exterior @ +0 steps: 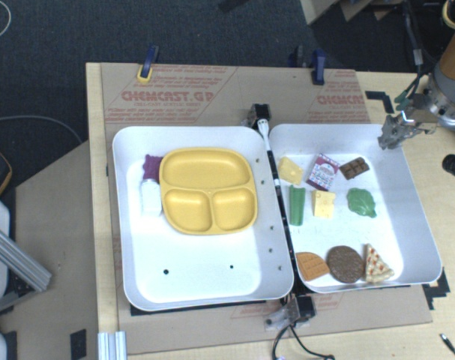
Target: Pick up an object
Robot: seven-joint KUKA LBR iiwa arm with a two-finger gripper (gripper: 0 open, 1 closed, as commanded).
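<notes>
Your gripper [396, 132] rides highest above the bench, poised at the far corner of the right bin [418, 201], about over its rim. You cannot tell from this slant whether it stands wide or narrow, and nothing can be seen caught in it.

Closest to the gripper is the brown chocolate piece [354, 168], lying down and to the left of it in the view, near but apart. Its long axis slants roughly toward the gripper, so by my reckoning you would need to turn the wrist across that line before you descend.

Just beyond the chocolate, further left of the gripper, sits the purple packet [322, 172], close beside it; crowding there could spoil a grasp. More directly below the gripper, a little farther off, the green leafy piece [361, 202] lies with open floor around it, which looks the easier choice.

Farthest from the gripper within this bin, the pizza slice [377, 265] and brown patty [345, 263] touch each other at the near wall.
</notes>
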